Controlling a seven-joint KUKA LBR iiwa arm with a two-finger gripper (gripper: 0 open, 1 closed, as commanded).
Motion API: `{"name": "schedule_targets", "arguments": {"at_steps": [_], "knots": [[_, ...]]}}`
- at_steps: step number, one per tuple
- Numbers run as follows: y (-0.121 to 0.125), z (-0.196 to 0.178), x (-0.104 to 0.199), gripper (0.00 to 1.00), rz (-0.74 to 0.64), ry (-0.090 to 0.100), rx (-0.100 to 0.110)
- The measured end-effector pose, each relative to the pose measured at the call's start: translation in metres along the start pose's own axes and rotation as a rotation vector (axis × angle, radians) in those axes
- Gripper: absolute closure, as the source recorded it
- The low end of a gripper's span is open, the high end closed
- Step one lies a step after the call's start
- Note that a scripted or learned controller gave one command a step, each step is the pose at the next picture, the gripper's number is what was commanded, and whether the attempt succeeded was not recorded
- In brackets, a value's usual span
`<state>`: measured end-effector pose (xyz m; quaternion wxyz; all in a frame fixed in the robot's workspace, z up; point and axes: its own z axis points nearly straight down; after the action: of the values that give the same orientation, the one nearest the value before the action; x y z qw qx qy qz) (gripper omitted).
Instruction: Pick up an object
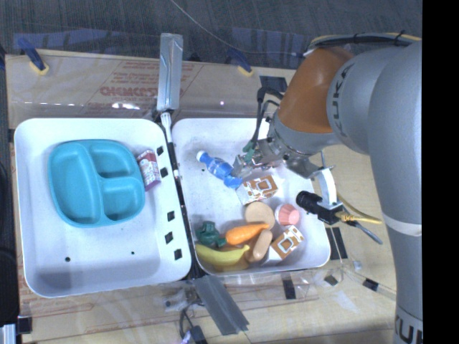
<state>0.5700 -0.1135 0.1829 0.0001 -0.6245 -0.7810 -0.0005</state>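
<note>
The gripper hangs over the right bin, just right of the bottle and close above its blue end. The view is too cluttered there to tell whether it is released or clenched, and nothing can be seen held in it. The arm comes in from the right of the bottle, and its orange band sits above the far rim of that bin.

The bottle lies on its side near the middle of the right bin, slanting from upper left to lower right. Just right of and below the bottle's blue end is a box with an orange and white pattern, next to the gripper. Below the bottle and to its right lie a tan disc and a pink cup, side by side. Further below the bottle an orange carrot lies across the pile, with a tan roll touching its right end. A second box with the same pattern sits just right of the roll. A green toy is straight below the bottle, at the carrot's left tip. A banana lies lowest of all, along the near wall.

To the left of the bottle, across the divider, the left bin holds a small maroon can. The can touches the right edge of a blue plate with three compartments. Both bins rest on the brown counter.
</note>
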Motion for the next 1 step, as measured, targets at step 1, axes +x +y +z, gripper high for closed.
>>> {"name": "schedule_targets", "arguments": {"at_steps": [1], "knots": [[-0.0490, 0.0315, -0.0154, 1.00, -0.035, 0.000, 0.006]]}}
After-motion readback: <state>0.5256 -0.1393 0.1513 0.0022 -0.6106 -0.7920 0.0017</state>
